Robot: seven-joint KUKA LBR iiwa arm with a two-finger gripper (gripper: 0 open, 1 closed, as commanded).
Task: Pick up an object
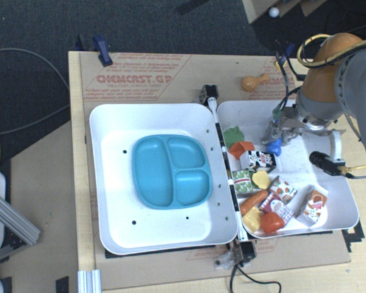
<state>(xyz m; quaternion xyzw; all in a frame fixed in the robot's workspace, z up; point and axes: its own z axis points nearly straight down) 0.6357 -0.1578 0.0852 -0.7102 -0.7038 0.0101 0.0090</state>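
My gripper (279, 134) hangs low over the back of the right bin (344, 215), on the grey arm with the orange band (329, 72). A small blue object (273, 146) lies right under its tip, and I cannot make out whether it is gripped. Toys crowd the bin's left and front. Among them are a green piece (233, 133), an orange-red piece (241, 147), a black-and-white figure (259, 159), a carrot (251, 201), a red tomato (271, 223) and small cartons (314, 206).
The left bin (110, 224) holds a blue divided plate (171, 170). A wooden peg (254, 82) lies on the bench behind the right bin. A blue clamp (101, 49) sits at the bench's back left corner, and a black clip (208, 93) joins the bins.
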